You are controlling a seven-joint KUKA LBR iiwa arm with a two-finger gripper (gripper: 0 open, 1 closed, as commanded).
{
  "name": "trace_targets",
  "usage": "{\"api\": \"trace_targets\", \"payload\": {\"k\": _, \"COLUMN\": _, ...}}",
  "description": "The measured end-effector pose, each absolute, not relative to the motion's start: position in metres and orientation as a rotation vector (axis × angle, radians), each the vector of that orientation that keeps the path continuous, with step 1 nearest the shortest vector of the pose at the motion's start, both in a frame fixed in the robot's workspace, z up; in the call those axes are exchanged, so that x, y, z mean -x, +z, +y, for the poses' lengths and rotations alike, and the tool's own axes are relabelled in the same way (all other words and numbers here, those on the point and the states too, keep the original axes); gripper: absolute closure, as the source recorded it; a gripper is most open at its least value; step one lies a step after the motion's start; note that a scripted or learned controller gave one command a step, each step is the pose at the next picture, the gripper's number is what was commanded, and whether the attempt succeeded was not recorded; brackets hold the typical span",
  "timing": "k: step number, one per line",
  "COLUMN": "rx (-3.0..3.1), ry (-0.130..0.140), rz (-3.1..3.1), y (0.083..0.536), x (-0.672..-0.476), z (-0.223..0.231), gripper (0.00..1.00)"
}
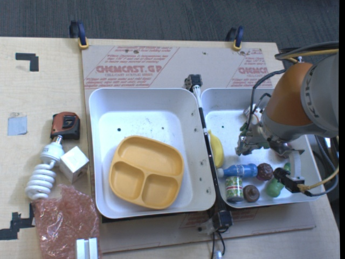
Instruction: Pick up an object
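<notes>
blue, smooth plastic bottle (240, 170), lower right of the frame, looks light and slippery; best gripped mid-body. gripper (243, 147) hovers above, its opening impossible to tell.

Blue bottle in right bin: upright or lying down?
Lying down: the blue bottle rests on its side on the right bin floor, long axis horizontal.

You are looking at two smooth, glossy white plastic bins (141, 99). The divided yellow tray (145, 171) is showing a matt plastic finish. The board (129, 63) beneath is looking like dull cardboard, and the blue bottle (240, 170) is gleaming like shiny plastic. The arm's orange band (288, 99) is reflecting a soft sheen.
</notes>
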State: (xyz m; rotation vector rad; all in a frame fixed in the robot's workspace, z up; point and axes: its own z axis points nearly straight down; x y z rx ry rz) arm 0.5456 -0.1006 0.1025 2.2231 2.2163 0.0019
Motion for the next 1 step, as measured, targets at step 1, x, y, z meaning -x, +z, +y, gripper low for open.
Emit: {"api": "trace_targets", "payload": {"k": 1, "rx": -2.223, "ry": 0.001, "rz": 2.217, "y": 0.1025, "x": -0.5456, "z": -0.1006, "gripper": 0.00}}
